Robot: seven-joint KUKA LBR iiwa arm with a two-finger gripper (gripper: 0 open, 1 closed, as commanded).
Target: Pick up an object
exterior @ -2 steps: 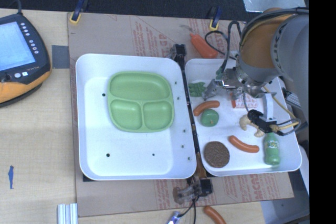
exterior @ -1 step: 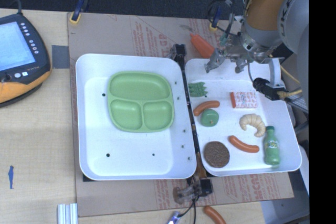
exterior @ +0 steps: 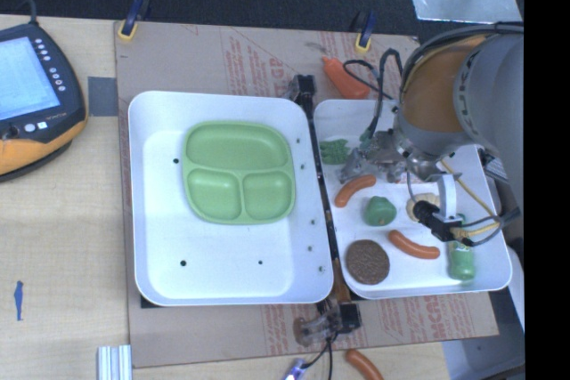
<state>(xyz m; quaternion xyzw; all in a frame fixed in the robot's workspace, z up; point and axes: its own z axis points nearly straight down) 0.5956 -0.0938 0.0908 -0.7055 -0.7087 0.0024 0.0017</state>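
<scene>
Hand [exterior: 374, 157]: low over the right bin [exterior: 485, 280], fingers' state cannot be told
Sausage [exterior: 355, 189]: just below hand
Green ball [exterior: 379, 210]: below hand
Green tray [exterior: 239, 171]: left bin [exterior: 151, 191], well left of hand

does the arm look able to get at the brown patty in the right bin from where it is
Probably yes: the brown patty lies flat and uncovered near the right bin's front, apart from the sausages, with the gripper already over that bin.

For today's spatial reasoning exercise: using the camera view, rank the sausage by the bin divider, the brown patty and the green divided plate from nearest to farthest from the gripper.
Gripper:
1. Sausage, just below it, right bin.
2. Brown patty, front of right bin.
3. Green divided plate, left bin.
</scene>
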